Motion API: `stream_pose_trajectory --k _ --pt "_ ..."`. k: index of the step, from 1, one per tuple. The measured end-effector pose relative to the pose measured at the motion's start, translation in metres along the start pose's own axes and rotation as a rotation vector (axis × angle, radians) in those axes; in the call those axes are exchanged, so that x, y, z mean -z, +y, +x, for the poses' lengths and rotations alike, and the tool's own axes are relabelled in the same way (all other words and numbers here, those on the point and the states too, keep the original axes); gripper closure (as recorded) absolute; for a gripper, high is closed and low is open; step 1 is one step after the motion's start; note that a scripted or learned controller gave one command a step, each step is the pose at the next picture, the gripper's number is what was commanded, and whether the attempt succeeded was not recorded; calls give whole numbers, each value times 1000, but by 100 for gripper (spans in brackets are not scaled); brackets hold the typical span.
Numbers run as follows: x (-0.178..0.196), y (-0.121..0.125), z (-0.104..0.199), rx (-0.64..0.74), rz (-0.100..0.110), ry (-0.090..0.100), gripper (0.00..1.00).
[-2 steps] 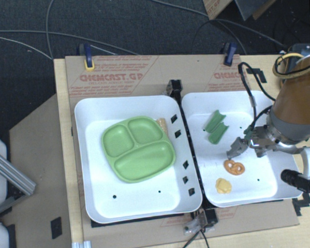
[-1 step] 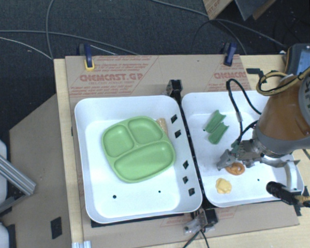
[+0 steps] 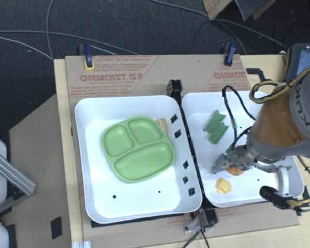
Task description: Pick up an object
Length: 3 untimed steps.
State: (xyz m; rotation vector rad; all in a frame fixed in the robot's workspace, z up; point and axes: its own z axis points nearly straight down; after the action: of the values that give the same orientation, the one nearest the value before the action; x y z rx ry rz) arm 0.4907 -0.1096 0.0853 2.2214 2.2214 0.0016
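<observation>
Reaching into the right bin (image 3: 206, 105), the gripper (image 3: 227, 165) sits low over an orange object (image 3: 235, 169); whether that piece is grasped cannot be told. A yellow piece (image 3: 223, 185) lies just beside it, green pieces (image 3: 216, 127) farther back, and a divided green plate (image 3: 139, 148) occupies the left bin (image 3: 95, 165).

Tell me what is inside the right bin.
The right bin holds green bean pods, a yellow piece and an orange item partly covered by the end effector.
</observation>
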Motion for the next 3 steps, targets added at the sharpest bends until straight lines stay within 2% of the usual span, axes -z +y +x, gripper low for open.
stream_pose_trajectory --k 1,3 --pt "13 2 -1 -1 -6 -2 100" --pt "112 -5 6 1 -5 -1 100"
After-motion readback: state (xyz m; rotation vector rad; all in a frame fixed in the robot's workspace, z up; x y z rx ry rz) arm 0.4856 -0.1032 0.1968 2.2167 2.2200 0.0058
